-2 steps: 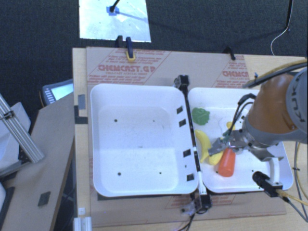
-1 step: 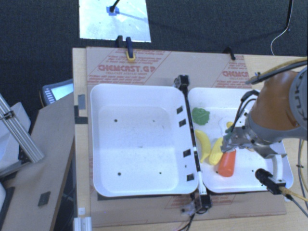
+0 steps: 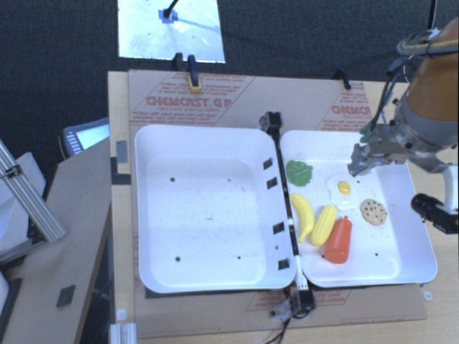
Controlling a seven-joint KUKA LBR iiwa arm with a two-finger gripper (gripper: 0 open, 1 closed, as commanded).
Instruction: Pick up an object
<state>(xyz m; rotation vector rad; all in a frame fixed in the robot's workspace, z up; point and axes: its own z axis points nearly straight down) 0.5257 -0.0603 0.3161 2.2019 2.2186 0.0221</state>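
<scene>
Grey arm [image 3: 430,124], orange band, black cables

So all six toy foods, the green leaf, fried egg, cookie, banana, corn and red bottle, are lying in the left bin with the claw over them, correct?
Not quite: the camera view shows them in the right bin, not the left. The green leaf, fried egg, cookie, banana, corn and red bottle all lie there, with the claw over them near the egg.

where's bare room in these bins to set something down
The left bin floor is bare wall to wall. In the right bin, bare floor lies right of the ketchup bottle. Crowded: banana, corn, fried egg, cookie.
</scene>
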